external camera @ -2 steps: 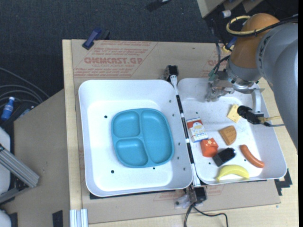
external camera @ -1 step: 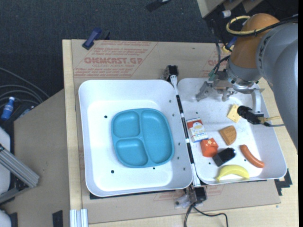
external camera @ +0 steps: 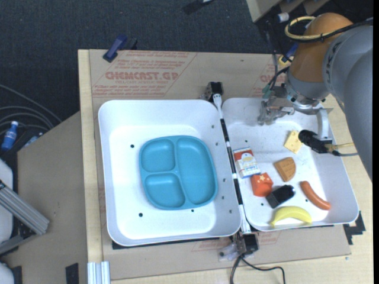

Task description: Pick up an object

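My gripper [external camera: 270, 115] hangs over the far left part of the right bin [external camera: 339, 169], above bare white floor. Nothing shows in its grasp. The objects lie nearer the front: a yellow cheese wedge [external camera: 292, 141], a brown bread slice [external camera: 285, 168], a white and red carton [external camera: 244, 162], a red block [external camera: 261, 184], a black block [external camera: 280, 195], an orange-red sausage [external camera: 314, 195] and a yellow banana [external camera: 291, 216]. The cheese wedge is the closest to the gripper, a little to its right and toward the front.
The left bin [external camera: 118, 129] holds a blue divided plate [external camera: 177, 171]. A black clip [external camera: 214, 90] sits at the back where the two bins meet. The grey arm with its orange band [external camera: 317, 46] comes in over the right bin's far right corner.
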{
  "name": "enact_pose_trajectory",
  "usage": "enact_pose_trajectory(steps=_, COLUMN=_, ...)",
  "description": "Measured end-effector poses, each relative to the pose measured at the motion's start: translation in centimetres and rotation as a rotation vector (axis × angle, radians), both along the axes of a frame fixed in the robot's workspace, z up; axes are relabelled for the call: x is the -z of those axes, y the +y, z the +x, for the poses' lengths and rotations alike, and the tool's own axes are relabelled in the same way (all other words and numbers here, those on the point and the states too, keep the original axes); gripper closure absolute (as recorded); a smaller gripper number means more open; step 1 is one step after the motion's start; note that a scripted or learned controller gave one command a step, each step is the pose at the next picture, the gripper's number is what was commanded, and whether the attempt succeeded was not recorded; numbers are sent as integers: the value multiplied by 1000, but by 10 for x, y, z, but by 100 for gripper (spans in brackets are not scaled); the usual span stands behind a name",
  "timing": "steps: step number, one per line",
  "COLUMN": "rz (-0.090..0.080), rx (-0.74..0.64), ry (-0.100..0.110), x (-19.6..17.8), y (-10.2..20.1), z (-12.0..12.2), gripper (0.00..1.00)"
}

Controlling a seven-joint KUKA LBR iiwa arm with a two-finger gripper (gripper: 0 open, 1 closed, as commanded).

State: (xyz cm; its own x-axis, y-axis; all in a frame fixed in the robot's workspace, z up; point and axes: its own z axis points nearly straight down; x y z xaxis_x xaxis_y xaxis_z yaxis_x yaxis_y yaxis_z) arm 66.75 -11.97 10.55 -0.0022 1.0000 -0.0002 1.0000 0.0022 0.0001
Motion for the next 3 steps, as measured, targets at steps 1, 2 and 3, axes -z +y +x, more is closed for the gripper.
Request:
enact_pose_trajectory(steps=1, rz=0, rx=0, ry=0, x=0, y=0, z=0, gripper=0)
enact_pose_trajectory(steps=2, rz=1, rx=3, ry=3, x=21, y=12, z=-71, gripper=0)
enact_pose_trajectory(steps=3, rz=1, rx=4, ry=0, x=11, y=12, z=-70, gripper=100)
